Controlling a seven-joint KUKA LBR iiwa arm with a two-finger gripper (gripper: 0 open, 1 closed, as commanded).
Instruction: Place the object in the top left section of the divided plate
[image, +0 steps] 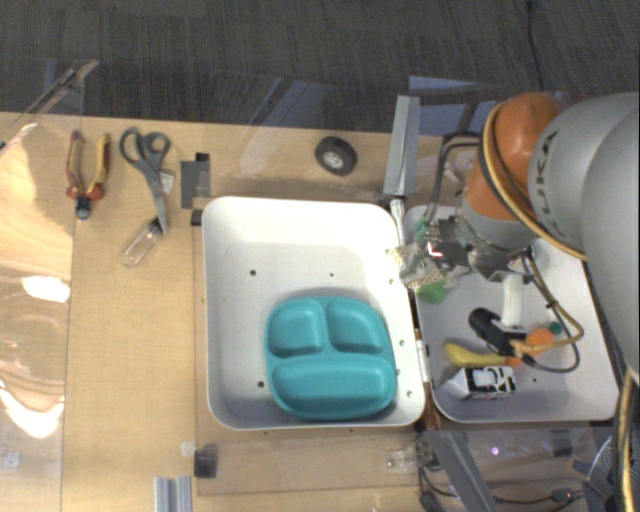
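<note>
Gripper (428, 268) over dividing wall, small green object (432, 292) at its tip; cannot tell whether clamped. Carry step, likely. Next: leftward to teal divided plate (330, 358), top-left section.

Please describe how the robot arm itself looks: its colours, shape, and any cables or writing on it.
The arm is thick, rounded and light grey, with an orange band above the wrist and dark lettering on the grey shell. Black cables loop around the wrist. The gripper is a small dark and metallic assembly.

two bins (230, 300), one divided plate (332, 358)
</note>
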